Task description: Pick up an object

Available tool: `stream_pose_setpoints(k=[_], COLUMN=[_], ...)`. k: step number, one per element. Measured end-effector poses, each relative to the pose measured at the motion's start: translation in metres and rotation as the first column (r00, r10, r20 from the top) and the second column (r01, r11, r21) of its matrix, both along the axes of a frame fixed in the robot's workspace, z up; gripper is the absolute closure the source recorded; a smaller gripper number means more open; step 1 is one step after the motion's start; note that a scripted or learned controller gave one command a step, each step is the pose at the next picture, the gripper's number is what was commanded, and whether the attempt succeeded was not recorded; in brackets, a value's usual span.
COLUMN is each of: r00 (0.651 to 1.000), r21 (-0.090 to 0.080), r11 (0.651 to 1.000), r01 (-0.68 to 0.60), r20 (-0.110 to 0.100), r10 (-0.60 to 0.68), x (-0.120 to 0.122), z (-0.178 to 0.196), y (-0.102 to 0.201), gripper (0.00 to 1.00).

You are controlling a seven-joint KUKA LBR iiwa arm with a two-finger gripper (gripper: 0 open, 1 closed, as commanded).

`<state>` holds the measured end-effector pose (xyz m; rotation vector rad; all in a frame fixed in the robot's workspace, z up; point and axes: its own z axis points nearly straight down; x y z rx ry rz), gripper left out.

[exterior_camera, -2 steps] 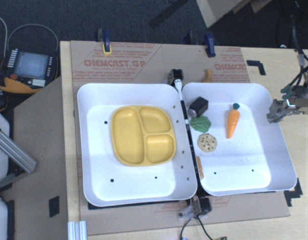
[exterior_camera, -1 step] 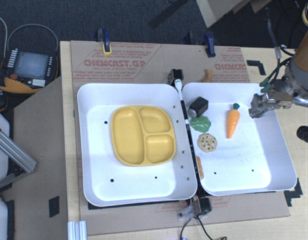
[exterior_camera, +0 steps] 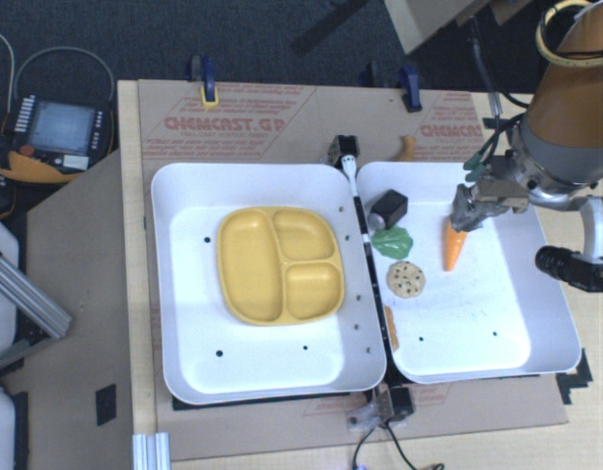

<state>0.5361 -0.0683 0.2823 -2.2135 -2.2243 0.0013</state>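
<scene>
An orange carrot [exterior_camera: 452, 249] lies in the right bin [exterior_camera: 497, 346], pointing toward the front. My gripper [exterior_camera: 465, 215] hangs right over the carrot's far end, touching or almost touching it; the wrist above hides the contact. Left of the carrot, near the bin's left wall, are a black block [exterior_camera: 388, 207], a green leafy piece [exterior_camera: 393, 241] and a round chocolate-chip cookie [exterior_camera: 406, 280].
The left bin [exterior_camera: 184, 351] holds a yellow divided plate [exterior_camera: 280, 264]. A ridge [exterior_camera: 365, 262] runs between the two bins. A black fixture [exterior_camera: 571, 267] juts over the right bin's right rim. Bare white floor lies in the front half of the right bin.
</scene>
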Motion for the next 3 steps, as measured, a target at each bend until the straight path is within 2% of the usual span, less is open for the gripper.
stream_pose_setpoints(k=[2, 3], r00=[1.000, 1.000], r21=[-0.002, -0.001], r11=[1.000, 1.000], r01=[0.001, -0.001], r20=[0.005, 0.006], r10=[-0.001, 0.001], x=[0.038, 0.058], z=[-0.026, -0.025], y=[0.080, 0.136], gripper=[1.00, 1.00])
